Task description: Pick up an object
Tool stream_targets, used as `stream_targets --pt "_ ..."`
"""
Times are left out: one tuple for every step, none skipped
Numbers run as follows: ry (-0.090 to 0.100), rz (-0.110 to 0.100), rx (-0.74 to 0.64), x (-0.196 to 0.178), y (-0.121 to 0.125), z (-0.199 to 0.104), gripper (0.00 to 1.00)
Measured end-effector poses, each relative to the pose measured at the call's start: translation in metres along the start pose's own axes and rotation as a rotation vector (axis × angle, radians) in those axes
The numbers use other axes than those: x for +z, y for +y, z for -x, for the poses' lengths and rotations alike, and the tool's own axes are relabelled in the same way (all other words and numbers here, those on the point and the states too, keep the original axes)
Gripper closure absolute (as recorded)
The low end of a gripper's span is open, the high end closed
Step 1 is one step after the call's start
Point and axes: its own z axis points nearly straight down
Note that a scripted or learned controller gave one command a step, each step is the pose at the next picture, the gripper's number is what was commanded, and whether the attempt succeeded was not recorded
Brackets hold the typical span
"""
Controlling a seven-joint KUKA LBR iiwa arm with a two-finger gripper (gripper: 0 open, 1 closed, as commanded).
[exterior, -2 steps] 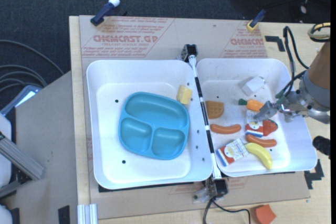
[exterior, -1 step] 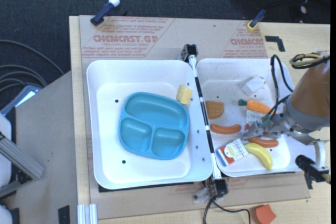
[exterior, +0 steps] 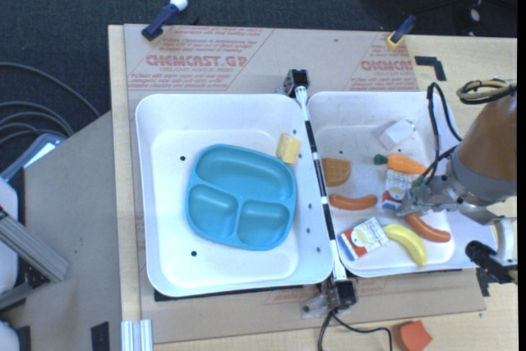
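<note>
The gripper [exterior: 408,204] sits low in the right bin [exterior: 353,107], over the cluster of toy food near the bin's right side. Its fingers are too small and dark against the clutter to make out, so whether they are spread or pressed together cannot be told, and nothing is clearly seen between them.

Just under and beside the gripper lies a red sausage [exterior: 427,228], its long axis running from upper left to lower right; its upper-left end is partly hidden by the gripper. Touching or nearly touching it on the lower left is a banana [exterior: 408,242], slanting the same way. A small white-and-red carton [exterior: 363,237] lies just left of the banana, tilted. Another sausage [exterior: 353,201] lies level, its long axis left to right, near the bin's middle. Above it is a brown, rounded piece [exterior: 336,171], close to the divider. A carrot [exterior: 404,163] points right, its green end to the left, and a white block [exterior: 397,132] sits above it. A small packet [exterior: 395,191] beside the gripper is hard to read.

The left bin [exterior: 156,201] holds a blue divided tray [exterior: 241,196] and a yellow chunk [exterior: 288,148] at the tray's upper right. The arm [exterior: 493,152] is cut off by the right edge.
</note>
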Motion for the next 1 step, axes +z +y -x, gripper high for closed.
stream_targets --pt "0.0 0.0 -0.003 -0.0954 0.0425 -0.0557 1.0"
